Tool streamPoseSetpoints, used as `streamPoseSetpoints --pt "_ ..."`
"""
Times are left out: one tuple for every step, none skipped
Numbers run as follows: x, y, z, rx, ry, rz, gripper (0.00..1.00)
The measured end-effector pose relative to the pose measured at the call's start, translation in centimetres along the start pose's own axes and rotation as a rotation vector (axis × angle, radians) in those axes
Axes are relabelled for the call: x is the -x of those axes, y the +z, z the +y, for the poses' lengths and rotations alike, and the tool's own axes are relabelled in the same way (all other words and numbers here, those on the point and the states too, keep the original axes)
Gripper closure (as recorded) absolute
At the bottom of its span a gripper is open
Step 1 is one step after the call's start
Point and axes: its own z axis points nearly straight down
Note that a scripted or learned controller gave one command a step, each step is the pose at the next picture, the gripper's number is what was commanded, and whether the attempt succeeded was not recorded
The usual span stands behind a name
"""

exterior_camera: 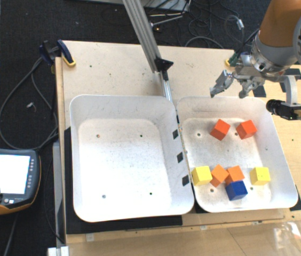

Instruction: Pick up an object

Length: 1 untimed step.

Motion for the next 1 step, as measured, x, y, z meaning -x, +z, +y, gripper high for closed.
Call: streamPoseSetpoints --pt "0.1 -12.37 -0.36 0.003 0.0 -0.001 0.0"
